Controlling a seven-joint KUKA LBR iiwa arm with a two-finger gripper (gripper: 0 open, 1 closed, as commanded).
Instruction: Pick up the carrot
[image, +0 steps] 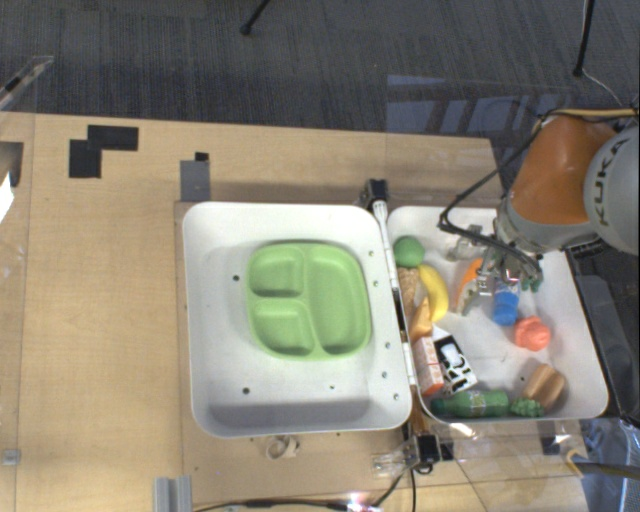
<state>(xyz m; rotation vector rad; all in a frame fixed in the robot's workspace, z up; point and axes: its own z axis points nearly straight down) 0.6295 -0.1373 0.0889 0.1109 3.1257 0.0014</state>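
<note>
Slim tapered orange carrot (smooth) beside fingers

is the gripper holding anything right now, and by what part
Cannot be told. The gripper sits low in the right bin directly over the carrot, by its upper end, but the wrist hides whether the carrot is actually between the jaws.

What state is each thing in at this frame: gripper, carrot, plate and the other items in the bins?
gripper: low in the right bin, at the carrot's upper end.
carrot: lying in the right bin, not visibly held.
green plate: flat in the left bin, compartments bare.
banana: lying beside the carrot.
blue block: resting below the gripper.
green bottle: lying on its side along the near wall.
</note>
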